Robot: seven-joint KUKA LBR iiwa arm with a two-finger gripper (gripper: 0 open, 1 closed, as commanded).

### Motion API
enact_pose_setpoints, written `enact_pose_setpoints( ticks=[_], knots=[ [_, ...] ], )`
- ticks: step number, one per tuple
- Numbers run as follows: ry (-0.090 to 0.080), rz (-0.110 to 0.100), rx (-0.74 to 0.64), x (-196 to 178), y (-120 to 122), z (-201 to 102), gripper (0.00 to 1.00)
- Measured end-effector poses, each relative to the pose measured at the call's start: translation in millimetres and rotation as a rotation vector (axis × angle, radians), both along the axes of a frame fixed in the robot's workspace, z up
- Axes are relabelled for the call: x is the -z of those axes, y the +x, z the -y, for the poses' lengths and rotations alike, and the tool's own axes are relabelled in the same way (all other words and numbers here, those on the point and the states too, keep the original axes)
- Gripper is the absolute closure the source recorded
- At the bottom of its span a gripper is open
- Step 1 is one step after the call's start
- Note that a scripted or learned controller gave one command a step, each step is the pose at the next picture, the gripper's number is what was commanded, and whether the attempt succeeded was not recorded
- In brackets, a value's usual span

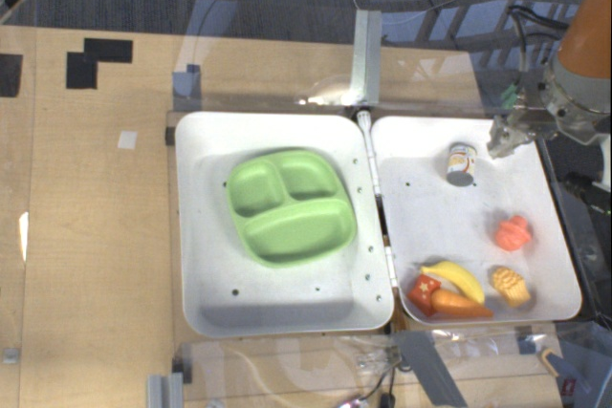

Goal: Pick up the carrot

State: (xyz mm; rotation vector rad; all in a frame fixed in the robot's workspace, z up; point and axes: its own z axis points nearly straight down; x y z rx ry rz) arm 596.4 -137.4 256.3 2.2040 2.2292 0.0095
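Currently carrot (461, 305) lies at near edge of right bin (564, 234) beside banana (455, 277), gripper (503, 137) well apart at far right, finger state can't tell.

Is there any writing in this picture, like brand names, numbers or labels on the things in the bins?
Nothing here can be read.
Can: it has a label with dark and pale patches, too small and blurred to make out.
Green plate, carrot, banana: no writing seen.
Black shapes on the bench: plain blocks, not letters.
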Motion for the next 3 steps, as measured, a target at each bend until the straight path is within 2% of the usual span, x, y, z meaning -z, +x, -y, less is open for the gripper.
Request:
enact_pose_setpoints(
  ticks=[2, 3],
  knots=[
    [-0.001, 0.01, -0.009, -23.2, 3.4, -2.1, 1.0],
    [-0.001, -0.001, 0.13, -146.3, -7.8, 63.8, 1.0]
  ],
)
